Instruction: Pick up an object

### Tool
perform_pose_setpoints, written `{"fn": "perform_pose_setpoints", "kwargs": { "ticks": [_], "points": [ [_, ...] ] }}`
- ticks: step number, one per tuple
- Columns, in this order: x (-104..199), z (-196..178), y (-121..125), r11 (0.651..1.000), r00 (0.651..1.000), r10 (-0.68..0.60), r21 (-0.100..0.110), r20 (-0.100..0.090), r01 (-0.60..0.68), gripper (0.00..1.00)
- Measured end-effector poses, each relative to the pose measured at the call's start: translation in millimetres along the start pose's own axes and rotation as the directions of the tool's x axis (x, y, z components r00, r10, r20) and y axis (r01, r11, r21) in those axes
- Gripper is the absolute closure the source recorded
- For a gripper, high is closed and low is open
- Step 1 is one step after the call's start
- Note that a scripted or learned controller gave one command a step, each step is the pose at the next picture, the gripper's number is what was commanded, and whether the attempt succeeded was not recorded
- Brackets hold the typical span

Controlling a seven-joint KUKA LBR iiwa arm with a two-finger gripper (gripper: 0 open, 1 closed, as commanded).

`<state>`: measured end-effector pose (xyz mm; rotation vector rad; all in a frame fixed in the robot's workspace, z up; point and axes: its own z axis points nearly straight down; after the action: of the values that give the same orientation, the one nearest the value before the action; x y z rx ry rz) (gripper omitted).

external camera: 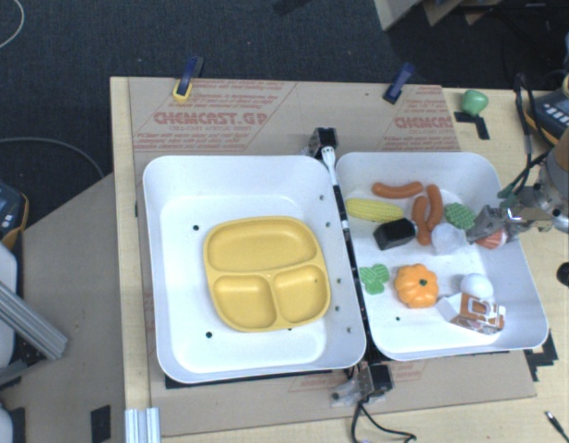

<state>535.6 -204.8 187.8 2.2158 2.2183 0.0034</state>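
Reaching in from the right, your gripper [488, 229] sits low in the right bin [519, 289], touching a red object [491, 240]. You cannot tell whether it grips. The yellow tray [264, 271] fills the left bin [169, 247].

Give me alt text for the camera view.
The gripper reaches from the right into the right bin, among toy foods including a pumpkin, corn and sausages. The left bin holds a yellow divided plate.

Left bin [164, 247] open around yellow tray [264, 271], right bin [519, 293] crowded with toys
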Motion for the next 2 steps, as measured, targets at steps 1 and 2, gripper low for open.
{"fn": "perform_pose_setpoints", "kwargs": {
  "ticks": [1, 2],
  "points": [
    [0, -40, 2, 1.0, 1.0, 0.0, -0.001, 0.0, 0.0, 1.0],
    [34, -34, 42, 1.0, 1.0, -0.004, 0.001, -0.002, 0.004, 1.0]
  ]
}}
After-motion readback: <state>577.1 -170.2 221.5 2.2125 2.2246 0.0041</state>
